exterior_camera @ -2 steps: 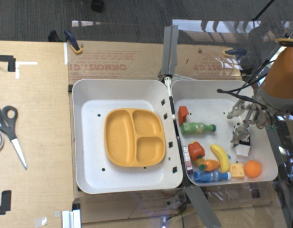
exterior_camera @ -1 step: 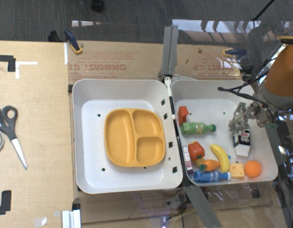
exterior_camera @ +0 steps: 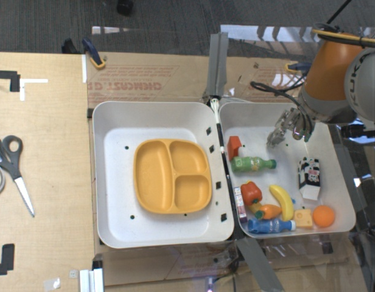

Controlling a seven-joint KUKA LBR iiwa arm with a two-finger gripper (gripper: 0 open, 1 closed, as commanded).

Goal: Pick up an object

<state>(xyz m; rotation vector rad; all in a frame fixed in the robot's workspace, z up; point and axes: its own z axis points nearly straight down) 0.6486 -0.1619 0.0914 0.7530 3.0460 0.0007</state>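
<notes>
My gripper [exterior_camera: 285,135] hangs over the upper part of the right bin [exterior_camera: 339,163], open, with nothing between its fingers. Below and left of it lies a green bottle [exterior_camera: 253,163], with a small red block [exterior_camera: 235,146] further left. A black-and-white milk carton [exterior_camera: 309,178] sits below and right of the gripper. Toward the bin's near end lie a red pepper [exterior_camera: 251,191], a banana [exterior_camera: 282,201], an orange carrot [exterior_camera: 268,211], a blue bottle [exterior_camera: 271,225], a yellow cheese wedge [exterior_camera: 304,218] and an orange [exterior_camera: 324,216].
The left bin [exterior_camera: 108,163] holds a yellow divided plate [exterior_camera: 173,176]. Scissors [exterior_camera: 11,169] lie on the wooden bench at far left. A grey divider post [exterior_camera: 215,66] rises between the bins at the back. Bare bin floor shows around the gripper.
</notes>
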